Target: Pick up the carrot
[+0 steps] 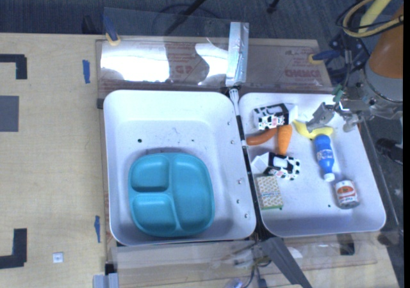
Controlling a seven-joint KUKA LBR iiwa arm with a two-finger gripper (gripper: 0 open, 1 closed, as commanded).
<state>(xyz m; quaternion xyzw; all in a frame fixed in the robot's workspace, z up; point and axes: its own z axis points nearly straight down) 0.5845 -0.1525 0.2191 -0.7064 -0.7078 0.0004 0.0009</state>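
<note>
The carrot (284, 139) is a short orange piece in the right bin (368, 216), left of its middle. It lies between two black-and-white cow toys (270, 116) (284, 166). A redder orange, elongated piece (259, 140) touches its left side. My gripper (334, 116) hovers over the bin's upper right, to the right of the carrot and apart from it. Its fingers (319, 114) are spread open and hold nothing. A yellow banana toy (312, 130) lies just below them.
A blue bottle (324, 155), a small red can (346, 193) and a patterned box (268, 191) also lie in the right bin. The left bin (128, 114) holds a blue divided plate (172, 194). A clear panel and a metal bracket (237, 53) stand behind the bins.
</note>
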